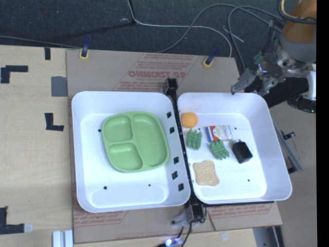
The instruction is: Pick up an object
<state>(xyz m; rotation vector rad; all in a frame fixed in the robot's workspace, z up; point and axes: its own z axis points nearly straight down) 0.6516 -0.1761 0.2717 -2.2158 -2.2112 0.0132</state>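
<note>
The left bin [82, 138] is taken up by a green divided plate [135, 141] laid flat near its centre, apparently as a drop-off dish. The right bin [267, 153] carries the pickable items, grouped toward its left and middle: a beige toast slice [206, 173] near the front edge, a black block [241, 151], a small printed box [219, 133], two green pieces [194, 138] [219, 149], and an orange ball [189, 119] by the back-left corner. The gripper [252, 81] is held above the bin's back-right corner; nothing is seen between its spread fingers, so no pick is judged begun.
</note>
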